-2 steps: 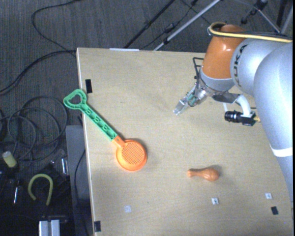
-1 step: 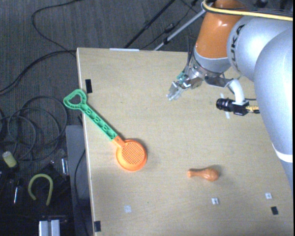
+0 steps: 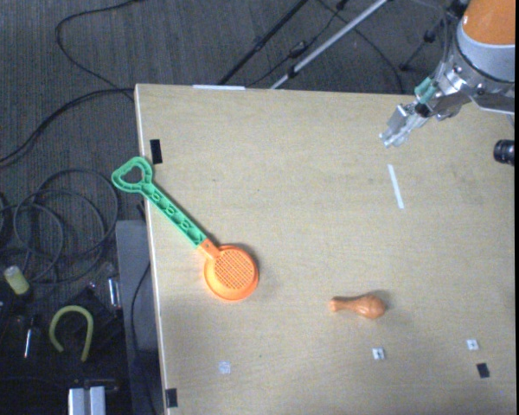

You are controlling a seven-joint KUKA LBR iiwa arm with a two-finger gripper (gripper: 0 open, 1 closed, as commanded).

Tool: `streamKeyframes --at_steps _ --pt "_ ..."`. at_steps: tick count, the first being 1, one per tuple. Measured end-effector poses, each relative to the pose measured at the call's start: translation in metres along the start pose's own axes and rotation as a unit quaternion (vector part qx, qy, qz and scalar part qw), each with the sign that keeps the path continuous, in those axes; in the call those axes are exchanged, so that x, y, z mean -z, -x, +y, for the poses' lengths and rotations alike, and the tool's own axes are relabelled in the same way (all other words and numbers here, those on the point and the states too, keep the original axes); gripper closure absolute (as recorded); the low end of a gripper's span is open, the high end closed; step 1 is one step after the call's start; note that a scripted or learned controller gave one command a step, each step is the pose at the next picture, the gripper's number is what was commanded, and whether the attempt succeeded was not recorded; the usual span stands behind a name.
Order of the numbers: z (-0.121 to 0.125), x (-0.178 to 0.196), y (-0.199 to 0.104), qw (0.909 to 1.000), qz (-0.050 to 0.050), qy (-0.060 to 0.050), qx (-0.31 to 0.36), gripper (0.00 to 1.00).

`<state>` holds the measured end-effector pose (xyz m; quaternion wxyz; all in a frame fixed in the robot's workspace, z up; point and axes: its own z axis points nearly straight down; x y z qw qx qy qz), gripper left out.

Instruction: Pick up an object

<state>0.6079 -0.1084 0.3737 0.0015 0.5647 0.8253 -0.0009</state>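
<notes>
gripper high at bench's far right, nothing between fingers — open/closed: cannot tell | candidates: orange-headed strainer with green handle at left edge, orange pear-shaped toy near front, white stick closest | risk: flat stick slips, strainer overhangs — may tip off

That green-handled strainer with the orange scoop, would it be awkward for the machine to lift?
Probably light: the strainer looks like thin plastic with a perforated handle. Grabbed at the handle's end, its orange scoop would likely droop or swing. Lying flat, it seems unlikely to roll, though it may slide.
</notes>
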Motion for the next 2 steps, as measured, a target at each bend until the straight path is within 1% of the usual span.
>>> streamKeyframes --at_steps 1,2 --pt "-0.052 0.046 -0.043 0.9945 0.000 0.001 0.105 1.00" --pt "-0.048 -0.091 -0.092 0.9835 0.002 0.000 0.181 1.00"
